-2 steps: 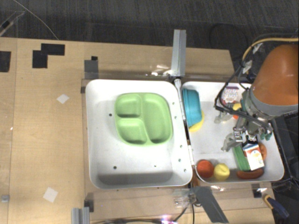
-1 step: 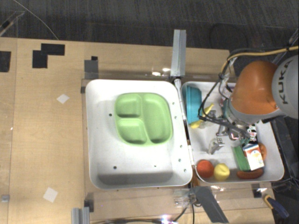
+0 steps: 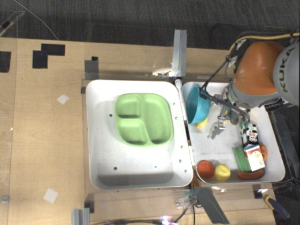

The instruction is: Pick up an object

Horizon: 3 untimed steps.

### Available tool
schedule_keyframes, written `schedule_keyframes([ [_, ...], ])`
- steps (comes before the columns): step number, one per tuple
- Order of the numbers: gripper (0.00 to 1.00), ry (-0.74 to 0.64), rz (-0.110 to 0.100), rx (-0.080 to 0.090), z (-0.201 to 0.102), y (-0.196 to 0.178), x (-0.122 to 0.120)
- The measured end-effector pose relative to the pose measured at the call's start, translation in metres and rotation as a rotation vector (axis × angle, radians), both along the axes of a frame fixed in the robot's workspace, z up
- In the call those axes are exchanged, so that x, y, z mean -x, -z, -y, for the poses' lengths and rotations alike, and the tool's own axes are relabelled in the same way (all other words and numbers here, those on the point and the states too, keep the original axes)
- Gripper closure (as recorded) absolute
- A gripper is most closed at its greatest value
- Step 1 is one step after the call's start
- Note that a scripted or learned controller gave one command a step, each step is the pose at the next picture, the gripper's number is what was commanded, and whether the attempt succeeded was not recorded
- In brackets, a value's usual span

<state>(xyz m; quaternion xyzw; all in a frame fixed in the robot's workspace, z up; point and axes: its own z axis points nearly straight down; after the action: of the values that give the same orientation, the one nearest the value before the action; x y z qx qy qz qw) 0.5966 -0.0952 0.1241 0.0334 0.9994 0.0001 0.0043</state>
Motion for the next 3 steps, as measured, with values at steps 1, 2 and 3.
schedule_keyframes([
  [1,0.0,0.148,0.06,0.004,-0.006,0.018,0.026],
  [2,0.0,0.295,0.005,0.001,0.082,-0.034,0.013],
  [3,0.0,0.459,0.005,-0.004,0.109,0.036,0.059],
])
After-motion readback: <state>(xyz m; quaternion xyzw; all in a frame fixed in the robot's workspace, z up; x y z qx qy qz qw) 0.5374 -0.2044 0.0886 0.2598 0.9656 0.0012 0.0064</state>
